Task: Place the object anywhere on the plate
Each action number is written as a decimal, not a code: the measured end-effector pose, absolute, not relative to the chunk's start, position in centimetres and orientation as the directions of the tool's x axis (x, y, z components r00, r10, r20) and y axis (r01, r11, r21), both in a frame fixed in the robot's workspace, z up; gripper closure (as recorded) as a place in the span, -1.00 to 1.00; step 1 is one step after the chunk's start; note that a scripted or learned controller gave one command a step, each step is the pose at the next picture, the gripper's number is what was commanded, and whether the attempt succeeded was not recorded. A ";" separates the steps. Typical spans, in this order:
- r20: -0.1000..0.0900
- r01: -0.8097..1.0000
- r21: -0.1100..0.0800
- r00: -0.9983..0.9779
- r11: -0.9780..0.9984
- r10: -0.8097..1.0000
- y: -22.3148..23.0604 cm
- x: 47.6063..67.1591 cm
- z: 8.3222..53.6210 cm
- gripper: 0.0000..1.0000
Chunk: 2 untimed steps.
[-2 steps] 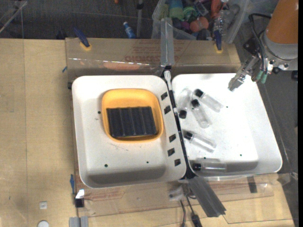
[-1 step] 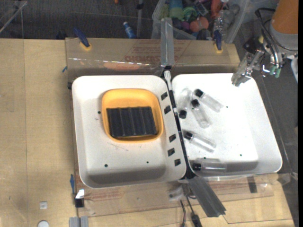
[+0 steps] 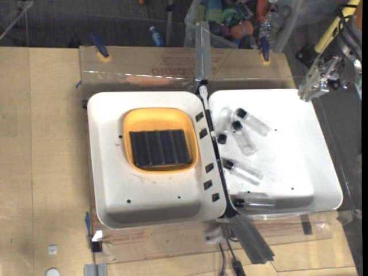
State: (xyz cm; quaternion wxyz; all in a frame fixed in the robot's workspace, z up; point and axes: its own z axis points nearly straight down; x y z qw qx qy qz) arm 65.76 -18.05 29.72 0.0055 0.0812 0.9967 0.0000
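**Gripper off the right bin's far right corner, vials lying in the right bin**

From the overhead camera I see two shallow white bins side by side on the bench. The left bin point(image 3: 109, 154) carries the yellow plate point(image 3: 132, 119), a rounded-square dish sitting near the bin's middle, a little toward the far edge. A dark ribbed block point(image 3: 160, 148) lies on the plate and covers most of its floor.

The right bin point(image 3: 305, 154) holds the clear vials with black caps. One cluster of vials point(image 3: 241, 128) lies in the far left part of the bin, close to the divider point(image 3: 210, 148) between the bins. Another vial point(image 3: 241, 171) lies on its side nearer the front, also by the left edge. One more vial point(image 3: 253, 201) rests along the bin's front left edge.

The gripper point(image 3: 313, 88) hangs just beyond the right bin's far right corner, well apart from every vial. Whether it is released or clenched I cannot tell; I see nothing held in it.
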 end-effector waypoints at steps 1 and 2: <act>-0.005 0.149 0.001 -0.989 0.989 0.149 -22.3 66.0 25.0 1.00; -0.011 -0.102 -0.001 -0.995 0.995 -0.102 -22.1 66.4 25.7 1.00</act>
